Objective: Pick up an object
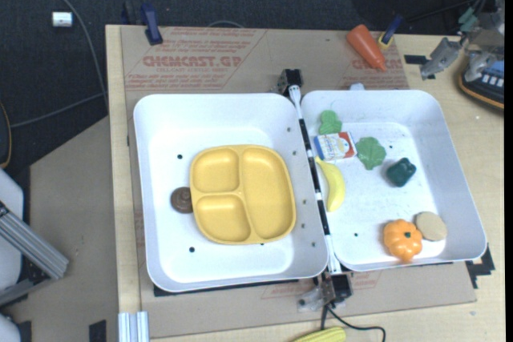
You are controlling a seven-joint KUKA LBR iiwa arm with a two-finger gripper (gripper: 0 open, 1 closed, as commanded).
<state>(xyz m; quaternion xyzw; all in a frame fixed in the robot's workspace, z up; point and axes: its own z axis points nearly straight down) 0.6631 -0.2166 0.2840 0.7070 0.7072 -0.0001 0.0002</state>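
Two bins on the table, the right bin holding the loose pickable objects.

Right bin [449, 132]: banana [333, 183] against its left wall; small carton [334, 146] just above it; green pieces [329, 122] and [370, 152] to either side of the carton; dark green pepper [400, 171] mid-bin; orange pumpkin [401, 239] beside a tan round piece [431, 226] near the front right corner. Left bin [156, 172]: yellow divided plate [240, 194] at centre, a brown disc [181, 199] tucked at its left edge. Pincer state: cannot tell. Judgement: these look like light, hard plastic toy foods, likely slick. Pumpkin sits apart from the walls but touches the tan piece; grip across its ribbed sides. Banana hugs the wall, a poor approach. Pepper stands free, a compact target.
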